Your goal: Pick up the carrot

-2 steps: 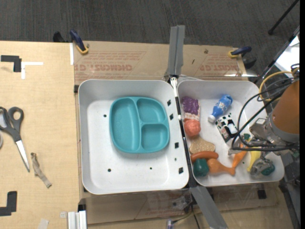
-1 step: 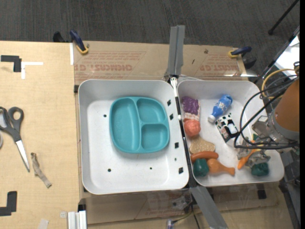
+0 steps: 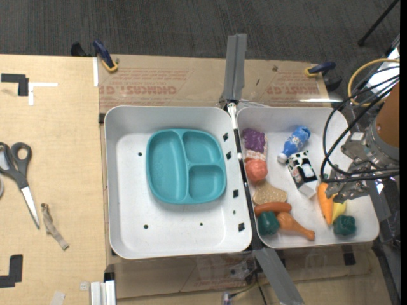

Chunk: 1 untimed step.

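A dark carpeted floor fills the top of the frame, and below it a pale wooden bench [image 3: 51, 170] carries a sheet of cardboard [image 3: 165, 84] under two white bins. The left bin [image 3: 121, 189], at frame centre, holds a teal divided plate [image 3: 186, 166]. The right bin [image 3: 280, 116] holds a scatter of toy food: a purple item, a blue-and-white bottle, a cow-patterned carton and others. The grey arm [image 3: 381, 132] enters at the right edge, cables looping over it. Its gripper [image 3: 346, 186] sits low over the bin's lower right part; how its claw stands cannot be told. The carrot [image 3: 325, 202] lies just left of and below it, close beside or touching it, long axis running near vertical in the frame, tip pointing down. A green piece [image 3: 344, 226] sits just below.
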{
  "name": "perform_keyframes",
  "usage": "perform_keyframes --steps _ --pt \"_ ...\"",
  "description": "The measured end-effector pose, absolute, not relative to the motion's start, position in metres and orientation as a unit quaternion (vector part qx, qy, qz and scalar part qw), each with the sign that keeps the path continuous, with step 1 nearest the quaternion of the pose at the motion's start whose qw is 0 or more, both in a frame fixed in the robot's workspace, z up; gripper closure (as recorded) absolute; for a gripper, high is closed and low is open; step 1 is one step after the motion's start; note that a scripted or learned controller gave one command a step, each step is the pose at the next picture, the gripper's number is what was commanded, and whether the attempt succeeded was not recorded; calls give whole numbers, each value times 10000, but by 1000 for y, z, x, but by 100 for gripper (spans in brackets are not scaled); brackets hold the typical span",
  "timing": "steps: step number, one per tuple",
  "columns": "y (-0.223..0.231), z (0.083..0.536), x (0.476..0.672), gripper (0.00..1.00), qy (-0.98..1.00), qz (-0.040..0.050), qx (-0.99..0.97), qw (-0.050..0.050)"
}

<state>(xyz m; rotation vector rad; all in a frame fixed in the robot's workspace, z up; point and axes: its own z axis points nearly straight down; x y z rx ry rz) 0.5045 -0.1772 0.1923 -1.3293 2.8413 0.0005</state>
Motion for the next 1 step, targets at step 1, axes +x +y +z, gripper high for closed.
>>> perform_keyframes --steps 1 --pt "-177 192 504 0 9057 3 -4238 21"
